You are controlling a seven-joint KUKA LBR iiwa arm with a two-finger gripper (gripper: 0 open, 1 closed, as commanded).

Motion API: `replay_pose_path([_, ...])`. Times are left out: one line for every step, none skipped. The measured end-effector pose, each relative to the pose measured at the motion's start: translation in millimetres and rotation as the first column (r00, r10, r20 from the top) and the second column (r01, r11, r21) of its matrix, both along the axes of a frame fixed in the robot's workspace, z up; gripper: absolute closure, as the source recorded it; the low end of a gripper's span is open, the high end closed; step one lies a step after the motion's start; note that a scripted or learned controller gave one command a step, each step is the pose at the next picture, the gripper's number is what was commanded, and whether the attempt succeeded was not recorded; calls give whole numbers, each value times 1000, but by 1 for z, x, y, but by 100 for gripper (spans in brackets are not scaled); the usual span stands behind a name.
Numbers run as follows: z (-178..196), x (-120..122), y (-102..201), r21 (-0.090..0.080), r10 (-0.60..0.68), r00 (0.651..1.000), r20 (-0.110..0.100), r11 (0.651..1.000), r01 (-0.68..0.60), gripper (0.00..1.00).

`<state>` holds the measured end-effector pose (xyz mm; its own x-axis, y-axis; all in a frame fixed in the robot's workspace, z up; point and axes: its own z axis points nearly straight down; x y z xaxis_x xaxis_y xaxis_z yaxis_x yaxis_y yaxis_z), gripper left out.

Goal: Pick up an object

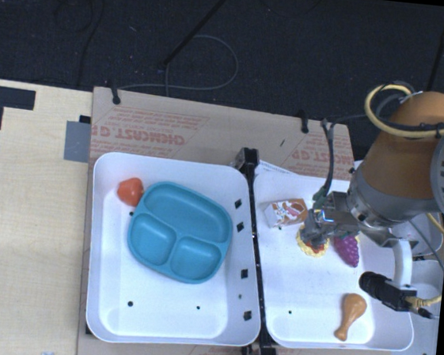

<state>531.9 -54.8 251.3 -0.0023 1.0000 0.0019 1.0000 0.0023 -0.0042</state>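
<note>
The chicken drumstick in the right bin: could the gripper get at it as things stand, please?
Probably yes: the drumstick lies alone on bare floor of the right bin, nothing on top, and the gripper hangs in the same bin nearby.

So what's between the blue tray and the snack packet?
In the camera view, the black divider where the two bins meet runs between the blue tray and the snack packet, plus bare white bin floor.

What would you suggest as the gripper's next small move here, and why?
Probably a short straight descent. The gripper hangs over the yellow toy in the right bin, with the purple grapes just beside it, so dropping vertically should reach the toy without nudging the grapes.
</note>
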Motion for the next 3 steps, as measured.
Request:
replay_pose_path([-18,-12,50,0,2,1000,-2,1000,-2,100])
replay_pose_path([-26,-33,107,0,2,1000,-3,1000,-2,100])
replay_pose_path([-20,-41,150,-1,2,1000,0,1000,-2,100])
